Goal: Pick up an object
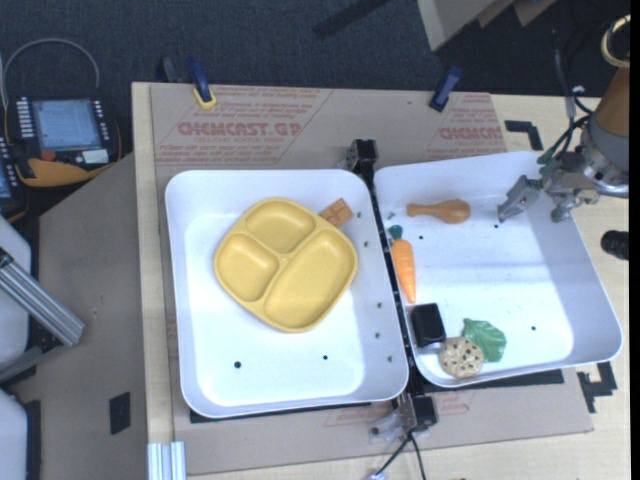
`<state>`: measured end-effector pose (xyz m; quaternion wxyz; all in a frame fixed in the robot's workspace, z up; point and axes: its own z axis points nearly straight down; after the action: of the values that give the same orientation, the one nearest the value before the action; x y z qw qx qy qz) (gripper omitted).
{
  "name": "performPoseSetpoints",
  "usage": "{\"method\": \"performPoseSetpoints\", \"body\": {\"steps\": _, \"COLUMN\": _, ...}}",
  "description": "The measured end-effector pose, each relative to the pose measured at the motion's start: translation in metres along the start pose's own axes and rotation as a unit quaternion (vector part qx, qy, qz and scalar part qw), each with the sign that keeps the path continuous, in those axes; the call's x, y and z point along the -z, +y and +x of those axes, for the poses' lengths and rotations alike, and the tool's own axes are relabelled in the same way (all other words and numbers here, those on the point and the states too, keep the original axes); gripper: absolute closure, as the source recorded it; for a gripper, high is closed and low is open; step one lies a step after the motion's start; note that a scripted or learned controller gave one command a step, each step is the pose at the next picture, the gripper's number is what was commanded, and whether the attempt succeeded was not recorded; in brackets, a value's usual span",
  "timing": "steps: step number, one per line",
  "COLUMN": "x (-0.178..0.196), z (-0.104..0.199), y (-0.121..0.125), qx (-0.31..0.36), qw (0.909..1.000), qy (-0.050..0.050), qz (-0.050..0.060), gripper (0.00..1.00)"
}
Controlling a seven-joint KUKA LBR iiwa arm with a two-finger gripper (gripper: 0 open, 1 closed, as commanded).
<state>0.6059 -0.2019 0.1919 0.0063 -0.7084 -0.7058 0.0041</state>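
While tool (537, 197) hovers, drumstick (440, 210) (tan) lies near.

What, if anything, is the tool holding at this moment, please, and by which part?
Nothing: the tool hangs open over the right bin, apart from the drumstick.

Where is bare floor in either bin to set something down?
Right bin: open middle between the drumstick, carrot and lettuce. Left bin: a strip in front of the yellow plate. Crowded: right bin's near-left corner, around the cookie and black block.
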Motion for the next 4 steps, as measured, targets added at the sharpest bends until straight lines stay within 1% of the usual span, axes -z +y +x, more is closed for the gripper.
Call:
{"method": "performPoseSetpoints", "body": {"steps": 1, "x": 0.009, "z": 0.001, "y": 0.003, "qx": 0.002, "qw": 1.0000, "qy": -0.002, "qz": -0.008, "gripper": 0.00}}
{"method": "performPoseSetpoints", "body": {"steps": 2, "x": -0.049, "z": -0.004, "y": -0.005, "qx": 0.001, "qw": 1.0000, "qy": -0.001, "qz": -0.004, "gripper": 0.00}}
{"method": "performPoseSetpoints", "body": {"steps": 3, "x": -0.094, "z": -0.002, "y": 0.000, "qx": 0.003, "qw": 1.0000, "qy": 0.000, "qz": -0.009, "gripper": 0.00}}
{"method": "performPoseSetpoints", "body": {"steps": 4, "x": -0.081, "z": -0.005, "y": 0.001, "qx": 0.003, "qw": 0.9999, "qy": -0.005, "qz": -0.015, "gripper": 1.00}}
